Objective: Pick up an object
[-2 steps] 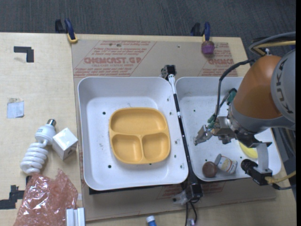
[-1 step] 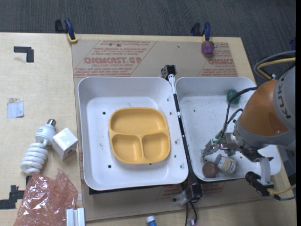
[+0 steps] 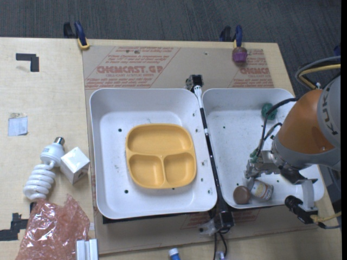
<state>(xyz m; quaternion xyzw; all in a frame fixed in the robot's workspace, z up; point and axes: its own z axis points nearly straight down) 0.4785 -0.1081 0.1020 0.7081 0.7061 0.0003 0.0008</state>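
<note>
In the right bin [image 3: 227,118], near its front wall, a small tan jar [image 3: 262,191] lies on its side beside a brown round object [image 3: 242,195]. My gripper [image 3: 253,170] is low in this bin, directly above and behind these two and very close to the jar. The grey wrist and orange band [image 3: 306,126] cover the bin's right part. Nothing can be seen held. A small green object [image 3: 267,110] lies near the bin's back wall.
The left bin [image 3: 108,145] holds a yellow divided plate [image 3: 161,155]. Outside the bins on the left lie a spiral light bulb [image 3: 42,173], a white cube [image 3: 75,164] and a crumpled pink bag [image 3: 51,229]. A purple item [image 3: 239,54] sits by the back clamp.
</note>
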